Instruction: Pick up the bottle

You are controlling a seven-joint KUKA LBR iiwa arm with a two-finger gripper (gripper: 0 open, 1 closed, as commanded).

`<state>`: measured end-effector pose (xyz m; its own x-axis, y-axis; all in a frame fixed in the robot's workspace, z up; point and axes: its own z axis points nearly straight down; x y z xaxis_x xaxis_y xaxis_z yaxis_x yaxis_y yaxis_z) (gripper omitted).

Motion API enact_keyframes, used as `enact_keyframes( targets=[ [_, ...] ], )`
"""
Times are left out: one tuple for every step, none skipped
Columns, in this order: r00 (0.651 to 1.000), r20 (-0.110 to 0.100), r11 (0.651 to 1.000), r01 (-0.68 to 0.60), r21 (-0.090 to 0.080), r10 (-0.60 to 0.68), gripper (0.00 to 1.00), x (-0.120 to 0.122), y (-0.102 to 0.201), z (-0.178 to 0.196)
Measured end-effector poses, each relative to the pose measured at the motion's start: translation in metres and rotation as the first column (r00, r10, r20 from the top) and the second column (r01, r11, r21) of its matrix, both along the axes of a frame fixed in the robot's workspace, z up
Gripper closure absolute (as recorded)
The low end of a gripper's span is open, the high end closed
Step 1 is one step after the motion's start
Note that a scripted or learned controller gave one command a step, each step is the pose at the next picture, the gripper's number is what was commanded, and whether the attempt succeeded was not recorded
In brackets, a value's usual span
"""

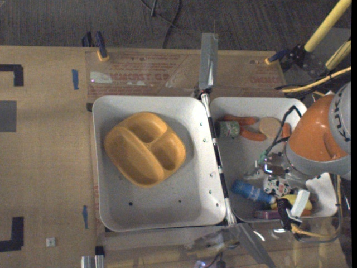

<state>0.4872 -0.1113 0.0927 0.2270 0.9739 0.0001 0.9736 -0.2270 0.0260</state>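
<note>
Over the right bin (323, 202), the arm (321, 138) is reaching in from the right and bending down, its gripper (279, 177) hanging just above the blue bottle (252, 191). That bottle is lying on its side near the bin's front edge, beside a yellow toy (298, 204). How the gripper is set cannot be told, while the left bin (150, 214) is holding a yellow divided plate (145, 148).

The right bin (237, 202) is crowded: carrots (245, 126), a can (228, 129) and the arm (315, 138) hem the blue bottle (252, 191). Bare floor lies mid-bin between them.
</note>
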Motion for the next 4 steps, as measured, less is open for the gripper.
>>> enact_keyframes(
  targets=[
    [1.0,0.003,1.0,0.004,-0.005,-0.004,1.0,0.0,-0.003,0.01],
    [0.936,0.011,0.936,0.352,0.005,-0.352,1.0,0.002,0.008,0.002],
    [0.814,-0.028,0.815,0.58,0.004,-0.58,1.0,0.016,0.058,0.122],
    [0.814,-0.029,0.815,0.58,0.004,-0.58,0.0,0.016,0.059,0.122]
  ],
)
